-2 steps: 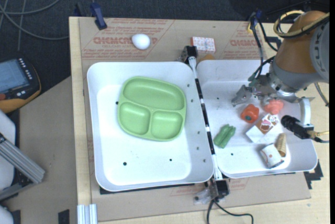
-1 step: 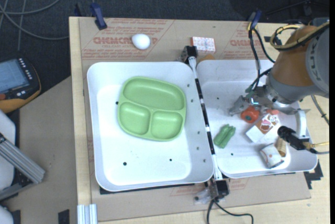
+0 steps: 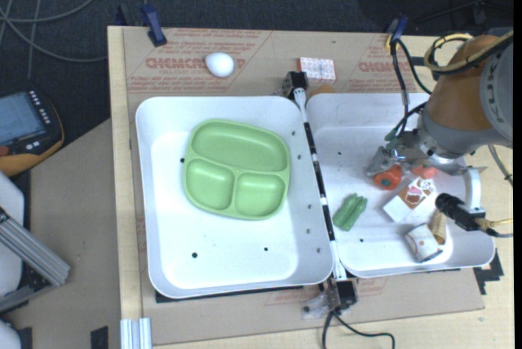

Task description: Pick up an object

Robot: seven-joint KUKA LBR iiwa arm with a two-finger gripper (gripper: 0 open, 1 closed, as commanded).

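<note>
Half shades the small orange object (image 3: 391, 177) near the middle of the right bin (image 3: 351, 121) with the gripper (image 3: 395, 159), hangs low, seemingly to take it from above, apart from the green piece (image 3: 351, 211) and paper cup (image 3: 423, 241) nearby; cannot tell whether clenched or released.

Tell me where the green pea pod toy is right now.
The green pea pod toy lies in the right bin, near its left wall, left of the white carton and below-left of the gripper.

bins (image 3: 163, 201): glossy white plastic | tray (image 3: 236, 170): smooth matt green plastic | bench (image 3: 245, 54): printed cardboard
</note>
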